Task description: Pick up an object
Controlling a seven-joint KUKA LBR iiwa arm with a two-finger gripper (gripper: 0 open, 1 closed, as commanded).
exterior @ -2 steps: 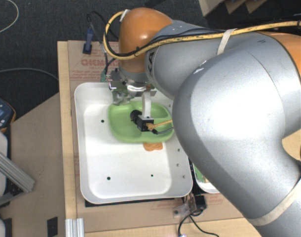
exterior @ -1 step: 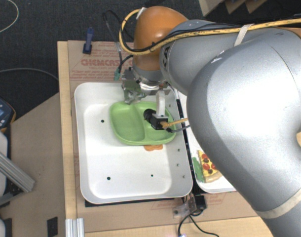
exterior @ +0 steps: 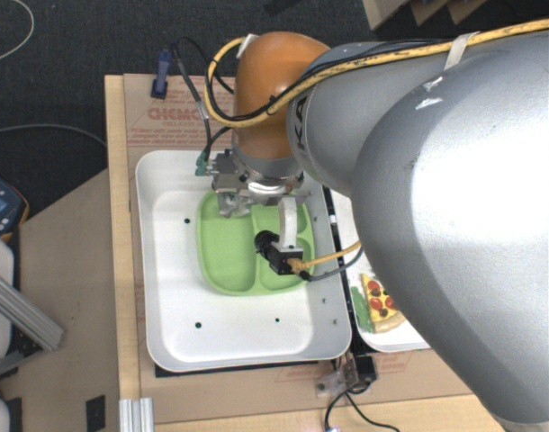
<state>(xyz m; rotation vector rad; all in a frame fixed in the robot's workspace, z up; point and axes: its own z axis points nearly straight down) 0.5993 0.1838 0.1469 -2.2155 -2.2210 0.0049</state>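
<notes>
A light green divided tray point(exterior: 228, 250) lies in the middle of the left bin point(exterior: 171, 268). My gripper point(exterior: 241, 205) hangs over the tray's upper part, just at its far rim. The wrist hides the fingertips. In the right bin a toy pizza slice point(exterior: 380, 302) with red dots lies beside a small green piece point(exterior: 360, 306), both half hidden by my arm.
My large grey arm covers most of the right bin point(exterior: 396, 340) and the right side of the view. The left bin's floor around the tray is bare white. A cardboard sheet point(exterior: 121, 241) lies under both bins.
</notes>
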